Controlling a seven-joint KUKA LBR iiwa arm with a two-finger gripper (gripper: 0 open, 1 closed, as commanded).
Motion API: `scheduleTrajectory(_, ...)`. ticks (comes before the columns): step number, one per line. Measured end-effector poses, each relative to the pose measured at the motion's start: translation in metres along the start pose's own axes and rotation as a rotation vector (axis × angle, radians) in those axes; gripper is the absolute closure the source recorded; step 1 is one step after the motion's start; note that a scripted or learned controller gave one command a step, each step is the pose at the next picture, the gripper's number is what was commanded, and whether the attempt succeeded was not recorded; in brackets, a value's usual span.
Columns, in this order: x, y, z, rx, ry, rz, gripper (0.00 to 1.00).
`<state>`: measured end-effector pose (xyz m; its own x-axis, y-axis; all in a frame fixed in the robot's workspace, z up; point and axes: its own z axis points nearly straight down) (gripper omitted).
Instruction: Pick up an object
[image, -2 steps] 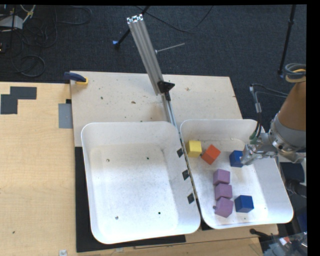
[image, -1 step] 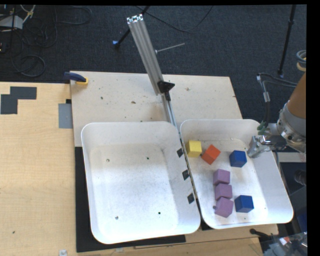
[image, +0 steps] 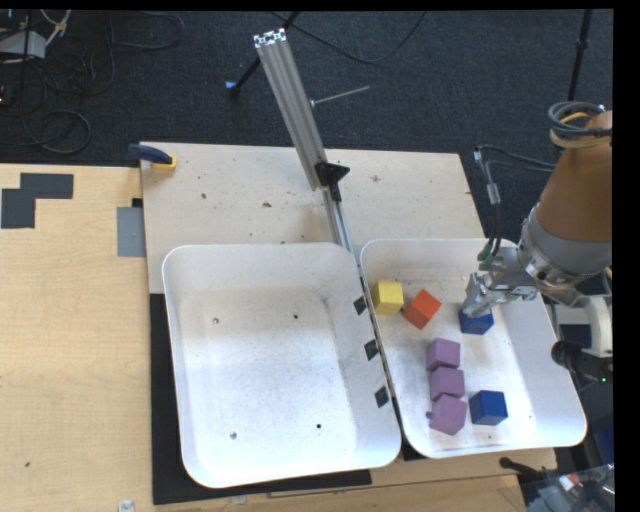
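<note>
The right bin (image: 560, 425) holds a yellow block (image: 389, 295), an orange block (image: 422, 308), three purple blocks (image: 445, 383) in a column and two blue blocks. One blue block (image: 489, 407) lies near the bin's front. The other blue block (image: 476, 321) sits directly under my gripper (image: 480, 300), which reaches down into the bin from the right. The fingers stand around the top of that block, and I cannot tell whether they grip it or whether it rests on the floor.
The left bin (image: 190, 300) stands beside the right one, with black clips along the shared edge. A slanted aluminium bar (image: 295, 100) rises behind the bins. A blue and yellow clamp (image: 152, 156) lies at the bench's back left.
</note>
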<state>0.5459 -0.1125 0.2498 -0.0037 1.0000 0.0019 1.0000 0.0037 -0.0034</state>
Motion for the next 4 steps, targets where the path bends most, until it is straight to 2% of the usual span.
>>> scheduleTrajectory(1,0.048,-0.005,0.014,0.000,-0.001,0.003,1.00)
scheduleTrajectory(3,0.147,-0.015,0.002,-0.001,-0.001,0.002,1.00)
scheduleTrajectory(4,0.202,-0.015,0.019,0.003,0.000,0.000,1.00)
